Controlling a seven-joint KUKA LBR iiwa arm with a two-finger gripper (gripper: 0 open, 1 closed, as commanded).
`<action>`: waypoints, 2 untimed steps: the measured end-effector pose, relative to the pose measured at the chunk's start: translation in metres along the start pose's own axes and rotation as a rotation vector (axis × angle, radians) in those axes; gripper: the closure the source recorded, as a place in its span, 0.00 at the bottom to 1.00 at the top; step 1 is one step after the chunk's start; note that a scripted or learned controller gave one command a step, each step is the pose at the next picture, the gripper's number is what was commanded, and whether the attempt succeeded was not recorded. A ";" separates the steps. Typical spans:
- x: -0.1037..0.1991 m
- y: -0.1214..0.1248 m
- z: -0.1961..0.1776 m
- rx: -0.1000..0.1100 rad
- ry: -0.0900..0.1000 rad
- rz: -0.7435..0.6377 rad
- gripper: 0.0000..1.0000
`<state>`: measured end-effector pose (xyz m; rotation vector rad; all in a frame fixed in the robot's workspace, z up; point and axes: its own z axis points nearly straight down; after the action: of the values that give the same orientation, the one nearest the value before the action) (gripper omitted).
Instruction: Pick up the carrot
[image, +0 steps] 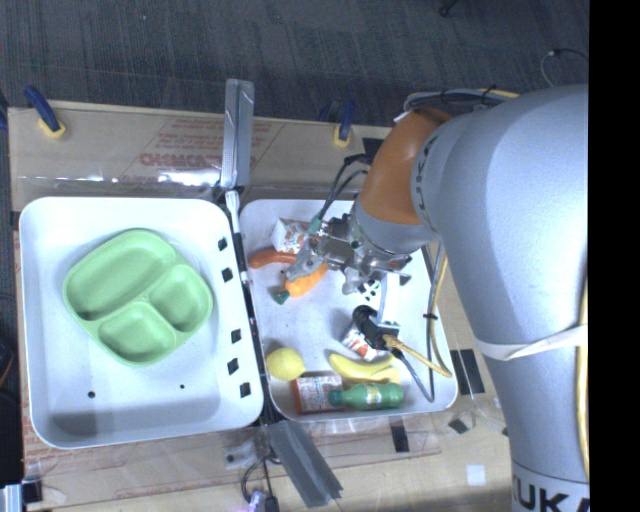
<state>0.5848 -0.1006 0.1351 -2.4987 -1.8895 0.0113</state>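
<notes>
The carrot (304, 282) is orange with a green stub at its lower left end. It lies at a slant in the upper left part of the right bin (330, 325). My gripper (326, 257) reaches in from the right and sits right at the carrot's upper right end, touching or nearly touching it. The wrist hides the contact itself.
A reddish-orange sausage-like piece (268, 258) and a printed packet (290, 236) lie just above-left of the carrot. A lemon (285, 363), a banana (362, 369) and a bottle (347, 397) line the right bin's front. The left bin (60, 400) holds a green divided plate (138, 295).
</notes>
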 end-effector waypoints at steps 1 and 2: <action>0.001 0.017 0.045 -0.004 0.001 -0.063 0.00; 0.022 0.004 -0.057 -0.009 0.000 -0.063 0.00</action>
<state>0.5952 -0.0805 0.1918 -2.4428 -1.9722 0.0022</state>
